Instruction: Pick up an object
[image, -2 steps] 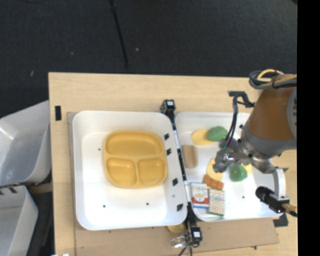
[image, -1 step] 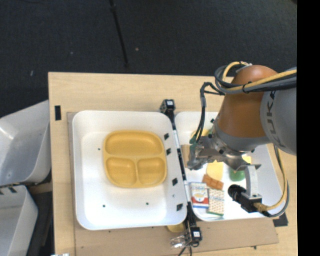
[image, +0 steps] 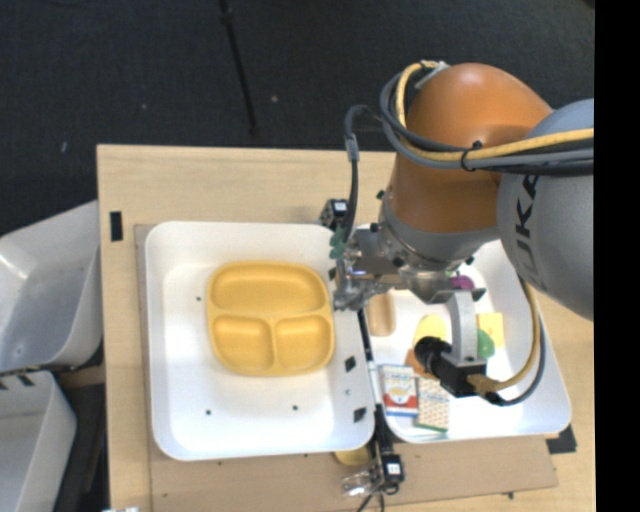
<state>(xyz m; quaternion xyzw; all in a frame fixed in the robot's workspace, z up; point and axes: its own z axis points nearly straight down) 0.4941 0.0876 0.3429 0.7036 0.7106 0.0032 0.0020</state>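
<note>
The arm (image: 470, 170) is reached in from the right and is held low over the right bin (image: 540, 400), presumably because the loose objects are gathered there; the gripper (image: 372, 290) is seen near the divide between the bins, just above a tan block (image: 380, 316); whether it is open or closed cannot be told, since it is masked by the wrist. A small carton (image: 401, 391), a patterned packet (image: 434, 408) and yellow (image: 432, 328), green (image: 485, 343) and purple (image: 461, 283) pieces are crowded beside it. A yellow divided tray (image: 270, 318) is laid flat in the left bin (image: 180, 400), well apart. Nothing is judged to be lifted yet.
</note>
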